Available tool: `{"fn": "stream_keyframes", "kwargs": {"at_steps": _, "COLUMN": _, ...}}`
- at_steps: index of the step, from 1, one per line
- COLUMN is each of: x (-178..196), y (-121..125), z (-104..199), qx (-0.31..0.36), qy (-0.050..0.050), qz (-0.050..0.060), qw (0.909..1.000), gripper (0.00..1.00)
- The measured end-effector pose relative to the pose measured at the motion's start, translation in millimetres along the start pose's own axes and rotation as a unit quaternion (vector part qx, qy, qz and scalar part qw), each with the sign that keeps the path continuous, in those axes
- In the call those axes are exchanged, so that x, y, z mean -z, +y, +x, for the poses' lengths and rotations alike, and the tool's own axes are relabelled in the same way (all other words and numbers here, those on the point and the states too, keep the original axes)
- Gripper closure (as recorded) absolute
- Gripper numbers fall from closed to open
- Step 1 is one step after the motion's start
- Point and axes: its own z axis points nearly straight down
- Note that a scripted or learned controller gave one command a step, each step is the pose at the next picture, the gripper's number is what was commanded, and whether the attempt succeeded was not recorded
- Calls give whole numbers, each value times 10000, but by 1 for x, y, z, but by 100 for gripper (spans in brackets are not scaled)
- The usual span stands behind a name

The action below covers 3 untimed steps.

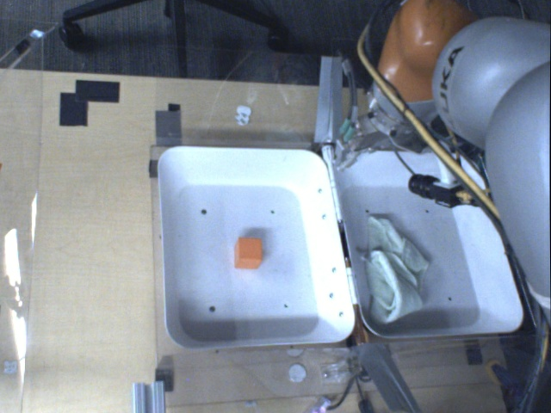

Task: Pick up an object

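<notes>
Currently two white bins are seen side by side on the worktop [95, 231]. In the left bin [185, 317] a small orange cube [249, 253] is seen lying on the floor, roughly central, well apart from every wall. It sits flat and nothing touches it.

In the right bin [482, 312] a crumpled pale green cloth [394, 269] is seen, lying against the left side of that bin and reaching toward its near edge. Nothing else can be made out on that bin's floor.

The arm [499, 84] is seen entering from the right, grey with the orange band [422, 28] above the wrist, and it is positioned over the far end of the right bin. The hand [357, 140] is located at the far left corner of the right bin, just beside the divide between the two bins. Whether it is spread or pressed together cannot be told: the end of it is cluttered by cables and brackets. Nothing is seen held in it. The hand is well apart from the cube, and apart from the cloth too.

A black cable [448, 166] is draped from the wrist across the far part of the right bin. Black markers [86, 100] are stuck to the worktop at far left.
</notes>
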Motion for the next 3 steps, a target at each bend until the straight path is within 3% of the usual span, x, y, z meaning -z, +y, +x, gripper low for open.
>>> {"fn": "stream_keyframes", "kwargs": {"at_steps": 1, "x": 0, "y": -5, "z": -13, "qx": 1241, "qy": -1, "qz": 4, "qw": 9923, "gripper": 100}}
{"fn": "stream_keyframes", "kwargs": {"at_steps": 2, "x": 0, "y": 3, "z": 8, "qx": 473, "qy": -1, "qz": -4, "qw": 9989, "gripper": 100}}
{"fn": "stream_keyframes", "kwargs": {"at_steps": 3, "x": 1, "y": 6, "z": 15, "qx": -471, "qy": -2, "qz": -4, "qw": 9989, "gripper": 100}}
